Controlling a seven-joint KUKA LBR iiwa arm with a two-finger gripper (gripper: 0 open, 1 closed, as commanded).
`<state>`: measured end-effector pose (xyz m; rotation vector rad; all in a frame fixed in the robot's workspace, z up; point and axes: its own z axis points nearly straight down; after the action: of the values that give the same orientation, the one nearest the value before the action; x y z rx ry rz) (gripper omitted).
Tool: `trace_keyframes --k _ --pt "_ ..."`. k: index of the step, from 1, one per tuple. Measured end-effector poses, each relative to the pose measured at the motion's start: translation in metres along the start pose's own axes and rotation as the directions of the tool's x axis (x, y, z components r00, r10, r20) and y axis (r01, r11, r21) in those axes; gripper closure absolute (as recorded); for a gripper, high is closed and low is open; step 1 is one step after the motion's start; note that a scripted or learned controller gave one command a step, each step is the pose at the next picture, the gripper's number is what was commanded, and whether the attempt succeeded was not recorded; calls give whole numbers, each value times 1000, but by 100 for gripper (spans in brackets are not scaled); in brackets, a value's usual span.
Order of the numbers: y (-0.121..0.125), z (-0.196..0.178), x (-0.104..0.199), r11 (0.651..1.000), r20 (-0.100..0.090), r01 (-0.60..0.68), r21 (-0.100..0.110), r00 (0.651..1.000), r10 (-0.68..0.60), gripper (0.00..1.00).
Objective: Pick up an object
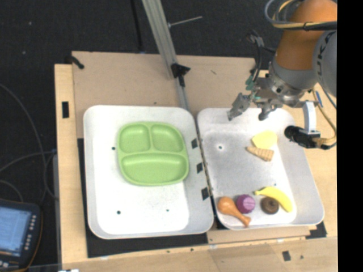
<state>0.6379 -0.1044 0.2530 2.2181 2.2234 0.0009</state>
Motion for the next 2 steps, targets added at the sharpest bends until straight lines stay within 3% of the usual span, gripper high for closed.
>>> trace_keyframes --k 1,2 --pt "0 0 0 1000 0 0 0 1000 0 0" --pt "-8 54 6 1000 1 -3 5 1000 3 0"
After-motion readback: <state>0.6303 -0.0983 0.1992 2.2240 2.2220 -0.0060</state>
